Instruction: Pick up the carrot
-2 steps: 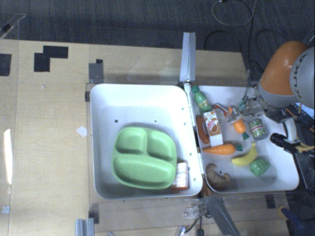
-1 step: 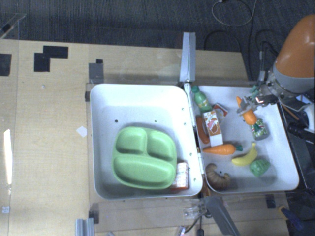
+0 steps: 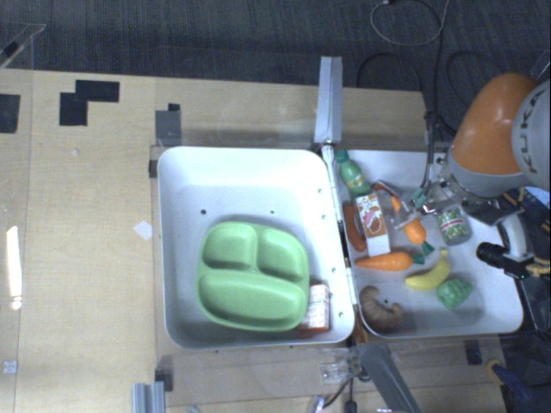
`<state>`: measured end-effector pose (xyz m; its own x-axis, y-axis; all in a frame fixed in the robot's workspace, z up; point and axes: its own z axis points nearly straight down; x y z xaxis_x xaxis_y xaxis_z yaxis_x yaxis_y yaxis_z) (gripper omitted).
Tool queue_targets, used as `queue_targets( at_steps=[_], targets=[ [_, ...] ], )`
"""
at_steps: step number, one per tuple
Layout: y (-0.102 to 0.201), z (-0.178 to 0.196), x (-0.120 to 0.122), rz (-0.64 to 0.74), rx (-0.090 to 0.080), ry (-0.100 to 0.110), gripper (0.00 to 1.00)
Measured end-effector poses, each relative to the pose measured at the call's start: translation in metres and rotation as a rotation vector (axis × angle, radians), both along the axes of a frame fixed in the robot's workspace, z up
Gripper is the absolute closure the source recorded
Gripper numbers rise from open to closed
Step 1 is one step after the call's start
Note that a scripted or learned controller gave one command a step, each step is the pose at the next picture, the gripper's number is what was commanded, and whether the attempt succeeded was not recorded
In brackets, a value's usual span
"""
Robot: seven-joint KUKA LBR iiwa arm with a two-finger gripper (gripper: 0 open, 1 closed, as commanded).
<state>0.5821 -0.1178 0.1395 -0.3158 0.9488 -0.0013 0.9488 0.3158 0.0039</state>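
The carrot (image 3: 386,262) is orange with a green stub at its right end. It lies flat on its side in the middle of the right bin (image 3: 504,317), just below a juice carton (image 3: 372,222). My gripper (image 3: 424,203) hangs over the upper middle of this bin, under the grey and orange arm (image 3: 492,136). It is above and to the right of the carrot, close to a small orange fruit (image 3: 415,231). Nothing shows held in it.
Around the carrot lie a green bottle (image 3: 353,176), a banana (image 3: 428,276), a broccoli piece (image 3: 454,292), a brown pastry (image 3: 383,310) and a small can (image 3: 452,224). The left bin (image 3: 181,231) holds a green divided plate (image 3: 254,275) and a small packet (image 3: 318,306).
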Motion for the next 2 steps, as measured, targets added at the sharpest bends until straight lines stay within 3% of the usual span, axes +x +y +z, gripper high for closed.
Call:
queue_targets(
  at_steps=[1, 2],
  targets=[
    [0.047, 0.074, 0.02, 0.13, -0.001, -0.004, 1.0],
    [0.078, 0.099, 0.031, 0.102, 0.0, -0.003, 1.0]
  ],
)
